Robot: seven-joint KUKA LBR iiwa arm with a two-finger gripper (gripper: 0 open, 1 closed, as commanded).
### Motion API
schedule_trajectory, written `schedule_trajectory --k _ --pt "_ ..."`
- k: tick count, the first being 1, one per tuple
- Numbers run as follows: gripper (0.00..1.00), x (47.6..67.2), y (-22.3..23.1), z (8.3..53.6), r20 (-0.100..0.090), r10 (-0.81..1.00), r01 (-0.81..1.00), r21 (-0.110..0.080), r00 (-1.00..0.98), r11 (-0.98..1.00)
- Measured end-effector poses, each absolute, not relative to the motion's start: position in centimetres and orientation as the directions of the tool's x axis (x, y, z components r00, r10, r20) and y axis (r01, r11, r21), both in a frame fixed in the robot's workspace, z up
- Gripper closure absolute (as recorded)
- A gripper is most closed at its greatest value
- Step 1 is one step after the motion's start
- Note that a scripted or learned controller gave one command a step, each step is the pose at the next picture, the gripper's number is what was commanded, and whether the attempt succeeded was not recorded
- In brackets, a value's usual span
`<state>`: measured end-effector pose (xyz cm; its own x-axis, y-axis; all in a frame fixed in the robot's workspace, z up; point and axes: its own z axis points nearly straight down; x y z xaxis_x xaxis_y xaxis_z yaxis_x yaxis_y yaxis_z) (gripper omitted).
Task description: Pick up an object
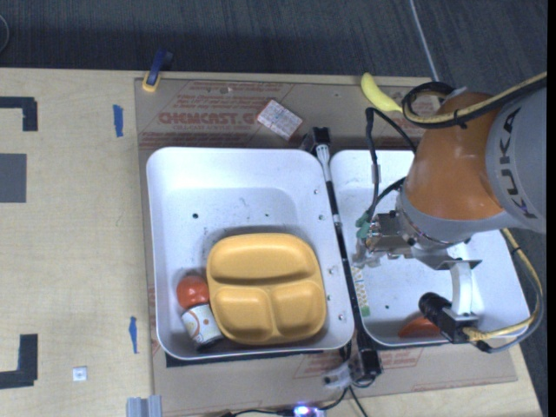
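Observation:
The arm's orange band and grey wrist (452, 189) hang over the right bin (382, 311). My gripper (375, 237) points down at that bin's left side, mostly hidden under the wrist. A small orange-red object (415, 327) lies at the bin's front edge, partly covered by a black fitting on the arm. In the left bin (174, 181), a yellow compartment tray (263, 287) lies upside down near the front. An orange and white object (195, 307) is wedged against the tray's left side.
A black cable (334, 215) runs along the divide between the bins. A yellow banana-shaped piece (380, 94) and a small printed card (278, 118) lie on the cardboard behind the bins. Blue tape marks (117, 120) sit on the bench to the left.

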<state>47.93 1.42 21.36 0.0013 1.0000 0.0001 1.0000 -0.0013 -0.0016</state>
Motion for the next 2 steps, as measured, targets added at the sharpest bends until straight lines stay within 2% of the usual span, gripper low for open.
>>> schedule_trajectory --k 1,2 --pt "1.0 47.9 0.04 18.44 0.001 1.0 1.0 -0.003 0.001 -0.001" --pt "0.0 47.91 0.05 18.45 0.001 1.0 1.0 -0.002 0.0 0.0"
